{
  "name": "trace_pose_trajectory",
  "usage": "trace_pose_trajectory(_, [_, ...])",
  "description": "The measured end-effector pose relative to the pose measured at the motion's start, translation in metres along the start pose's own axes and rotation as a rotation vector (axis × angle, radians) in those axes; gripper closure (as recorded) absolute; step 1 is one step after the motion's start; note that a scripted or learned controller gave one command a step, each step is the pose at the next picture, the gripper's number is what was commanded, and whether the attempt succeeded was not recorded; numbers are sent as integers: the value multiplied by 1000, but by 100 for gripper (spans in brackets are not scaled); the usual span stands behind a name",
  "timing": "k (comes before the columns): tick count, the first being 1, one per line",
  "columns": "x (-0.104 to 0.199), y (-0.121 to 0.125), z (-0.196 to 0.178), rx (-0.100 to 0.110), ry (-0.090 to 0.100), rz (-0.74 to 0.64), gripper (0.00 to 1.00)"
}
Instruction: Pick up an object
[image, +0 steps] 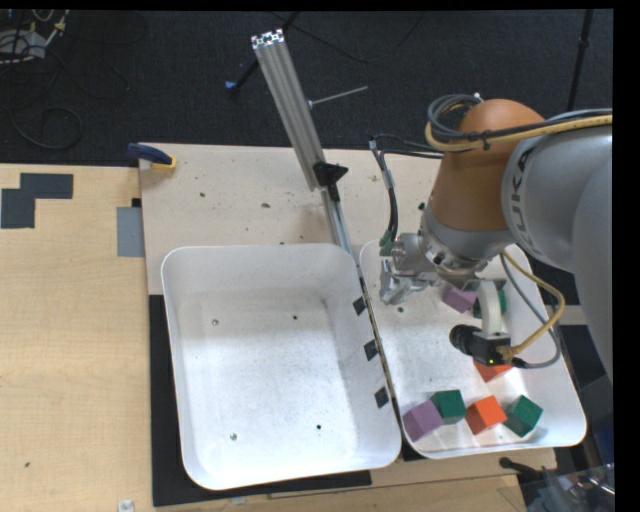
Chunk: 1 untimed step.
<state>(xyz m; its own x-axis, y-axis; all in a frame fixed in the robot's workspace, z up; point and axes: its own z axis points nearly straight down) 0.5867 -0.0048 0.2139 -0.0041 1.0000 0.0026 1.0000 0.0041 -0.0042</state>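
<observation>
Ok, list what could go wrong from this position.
1. The gripper sits over bare bin floor near the divider, so closing here would likely grab nothing.
2. The blocks cluster in the right bin's near corner: purple block, green block, orange block. A grasp there may jam against neighbours or the wall.

arm (560, 190): bulky grey casing, dark lettering on its side | orange band (490, 170) above the wrist, rounded and glossy | yellow and black cables looped over the band's top, more trailing past the gripper | gripper (392, 288): small, silvery metal, below the grey wrist ring
</observation>
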Motion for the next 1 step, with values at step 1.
trace_pose_trajectory(1, [51,11,-14,-3,0,-1,100])
